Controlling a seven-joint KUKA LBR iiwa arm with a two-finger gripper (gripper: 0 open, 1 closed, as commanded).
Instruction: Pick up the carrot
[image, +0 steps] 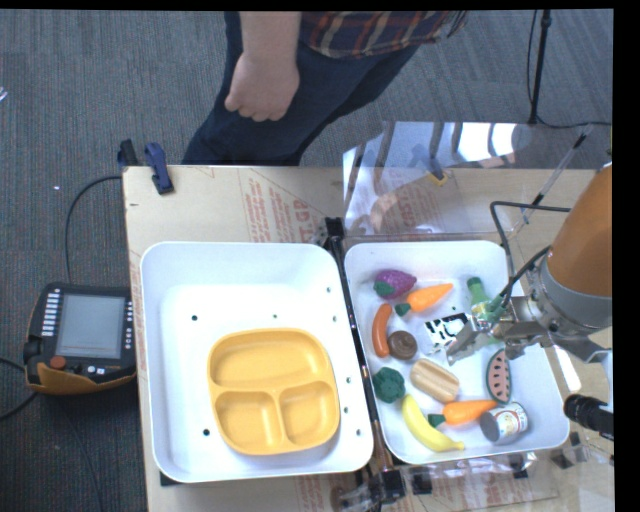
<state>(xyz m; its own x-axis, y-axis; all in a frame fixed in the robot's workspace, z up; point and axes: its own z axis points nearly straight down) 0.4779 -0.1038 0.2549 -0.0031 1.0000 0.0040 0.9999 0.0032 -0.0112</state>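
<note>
- While the arm reaches in from the right edge of the frame, its claw hangs over the middle of the right bin, just beside a green bottle; whether its fingers are open or closed I cannot tell.
- Two carrots lie in that bin: one carrot sits in the upper part, left of the claw, with its green end pointing lower left towards a purple vegetable.
- A second carrot lies near the bottom of the bin, below the claw, between a banana and a tin can.
- Neither carrot is between the fingers.
- Along the bin's left side are an orange sausage, a brown round piece touching it, and a piece of broccoli further down.
- A bread roll rests at the centre, and a watermelon slice lies to its right, under the arm's wrist.
- A black and white tag lies on the bin floor just left of the claw.
- At the left, the second bin holds a yellow divided plate.
- Both bins sit on a cardboard-covered tabletop.
- A handheld controller lies at the far left, and a person stands at the top of the frame.
</note>
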